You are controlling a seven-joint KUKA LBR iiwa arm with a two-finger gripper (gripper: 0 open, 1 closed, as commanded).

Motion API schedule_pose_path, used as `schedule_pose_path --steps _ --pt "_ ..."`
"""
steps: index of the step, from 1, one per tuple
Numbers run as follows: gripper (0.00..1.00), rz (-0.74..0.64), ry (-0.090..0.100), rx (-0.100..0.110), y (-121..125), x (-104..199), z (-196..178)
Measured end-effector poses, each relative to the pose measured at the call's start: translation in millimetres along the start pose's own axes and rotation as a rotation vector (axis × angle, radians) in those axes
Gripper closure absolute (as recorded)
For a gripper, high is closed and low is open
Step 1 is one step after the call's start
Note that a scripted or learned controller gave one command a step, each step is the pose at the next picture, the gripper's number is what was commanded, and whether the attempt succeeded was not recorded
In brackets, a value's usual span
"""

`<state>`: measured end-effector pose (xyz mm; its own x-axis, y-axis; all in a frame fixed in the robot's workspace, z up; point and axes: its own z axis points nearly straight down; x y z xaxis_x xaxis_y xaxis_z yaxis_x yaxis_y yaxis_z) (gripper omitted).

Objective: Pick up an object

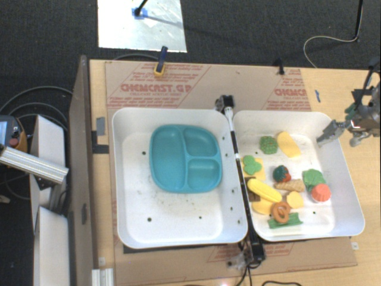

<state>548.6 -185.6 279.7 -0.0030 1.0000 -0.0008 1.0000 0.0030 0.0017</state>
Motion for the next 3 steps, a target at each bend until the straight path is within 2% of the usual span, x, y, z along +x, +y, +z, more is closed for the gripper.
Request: schedule_pose_path --steps 1,2,3 --pt "0.00 -0.004 0.004 0.006 -0.3 46.3 147.5" --pt "0.00 -0.001 0.002 0.004 0.7 54.8 198.0" --pt "1.00 0.000 0.001 -0.001 2.0 54.2 185.0"
